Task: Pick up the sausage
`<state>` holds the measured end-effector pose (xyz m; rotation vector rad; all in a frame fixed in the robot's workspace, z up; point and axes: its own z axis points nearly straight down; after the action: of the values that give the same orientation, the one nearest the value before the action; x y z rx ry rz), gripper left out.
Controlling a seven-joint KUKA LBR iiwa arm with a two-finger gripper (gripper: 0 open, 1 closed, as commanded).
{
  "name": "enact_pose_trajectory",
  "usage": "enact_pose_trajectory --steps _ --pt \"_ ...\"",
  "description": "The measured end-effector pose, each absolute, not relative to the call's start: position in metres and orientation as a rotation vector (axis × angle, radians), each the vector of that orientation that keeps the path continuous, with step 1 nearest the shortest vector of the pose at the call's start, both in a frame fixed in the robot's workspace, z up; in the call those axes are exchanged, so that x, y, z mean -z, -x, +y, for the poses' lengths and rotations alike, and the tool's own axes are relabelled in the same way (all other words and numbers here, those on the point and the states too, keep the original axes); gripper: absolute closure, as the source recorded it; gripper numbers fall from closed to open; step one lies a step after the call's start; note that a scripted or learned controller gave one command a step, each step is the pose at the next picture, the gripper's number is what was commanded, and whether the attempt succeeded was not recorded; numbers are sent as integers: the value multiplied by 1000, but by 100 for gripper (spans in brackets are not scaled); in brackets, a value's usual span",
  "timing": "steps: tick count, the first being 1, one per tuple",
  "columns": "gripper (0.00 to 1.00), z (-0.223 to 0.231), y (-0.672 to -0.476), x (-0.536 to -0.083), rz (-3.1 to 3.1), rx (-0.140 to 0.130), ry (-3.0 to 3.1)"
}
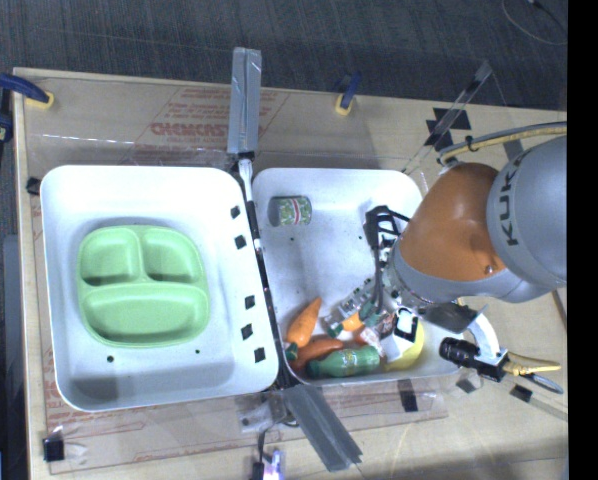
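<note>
Sausage (317, 348) — reddish-brown link, near corner of right bin (319, 193), wedged between carrot (303, 321) and green bottle (345, 362). Likely light, smooth, slightly slippery; best pinched across middle. Gripper (377, 318) down among pile just beside it, claw state cannot tell. Readable writing: "KU" on arm (509, 223); can (290, 211) label illegible.

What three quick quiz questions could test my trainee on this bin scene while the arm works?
1. True or false: the green divided plate lies in the left bin.
2. Which stands apart from the pile: A) can B) carrot C) banana?
3. Fill in: the pincer hangs over the ___ bin.

Key: 1 true; 2 A; 3 right.
</note>
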<state>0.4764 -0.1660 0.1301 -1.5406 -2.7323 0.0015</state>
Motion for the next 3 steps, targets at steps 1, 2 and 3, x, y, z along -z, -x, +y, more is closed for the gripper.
enact_pose_trajectory --steps 1,2,3 --pt "100 -100 -478 -187 -2911 0 1185" --pt "100 -211 -480 -108 -2954 2 1086" --pt "100 -150 -507 -183 -2868 0 1284"
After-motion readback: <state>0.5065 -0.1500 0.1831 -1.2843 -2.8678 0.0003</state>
